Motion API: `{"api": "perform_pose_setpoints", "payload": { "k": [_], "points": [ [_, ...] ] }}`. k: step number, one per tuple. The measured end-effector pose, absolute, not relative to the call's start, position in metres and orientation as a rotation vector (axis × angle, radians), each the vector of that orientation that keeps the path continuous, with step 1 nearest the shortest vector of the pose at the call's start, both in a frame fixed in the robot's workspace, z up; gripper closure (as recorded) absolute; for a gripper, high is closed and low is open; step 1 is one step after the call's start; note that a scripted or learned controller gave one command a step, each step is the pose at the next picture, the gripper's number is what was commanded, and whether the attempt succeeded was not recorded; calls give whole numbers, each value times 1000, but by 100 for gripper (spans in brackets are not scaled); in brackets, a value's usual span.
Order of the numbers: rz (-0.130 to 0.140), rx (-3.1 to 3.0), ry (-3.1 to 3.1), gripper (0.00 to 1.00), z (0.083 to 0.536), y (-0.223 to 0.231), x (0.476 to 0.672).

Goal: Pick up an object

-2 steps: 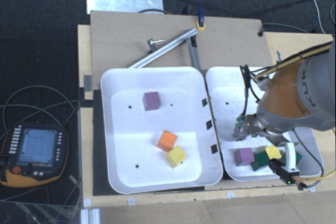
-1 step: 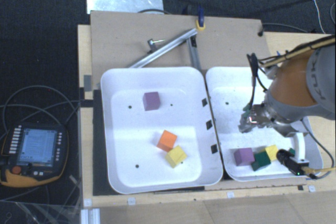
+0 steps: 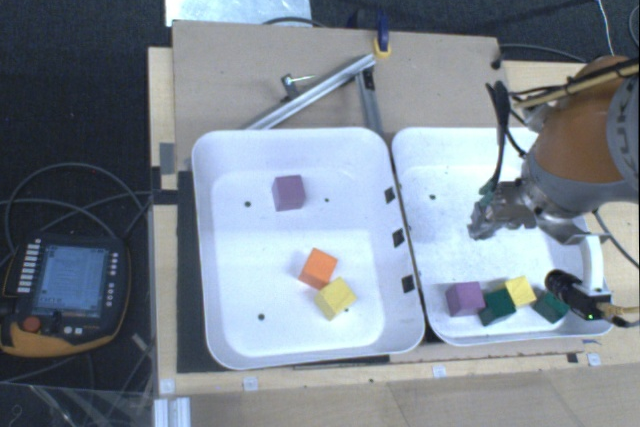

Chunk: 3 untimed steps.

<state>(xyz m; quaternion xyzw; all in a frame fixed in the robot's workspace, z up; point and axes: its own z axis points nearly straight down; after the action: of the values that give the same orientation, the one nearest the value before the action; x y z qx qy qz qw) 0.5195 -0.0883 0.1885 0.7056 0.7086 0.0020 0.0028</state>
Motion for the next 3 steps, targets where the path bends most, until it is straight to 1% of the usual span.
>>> {"api": "perform_pose_setpoints", "payload": {
  "k": [1,2,3],
  "points": [
    [8,2211,2221,100,250,-91,517],
    [5,2209,2230,100,241,-55,550],
    [6,2208,2230,100,250,-8,582]
  ]
}}
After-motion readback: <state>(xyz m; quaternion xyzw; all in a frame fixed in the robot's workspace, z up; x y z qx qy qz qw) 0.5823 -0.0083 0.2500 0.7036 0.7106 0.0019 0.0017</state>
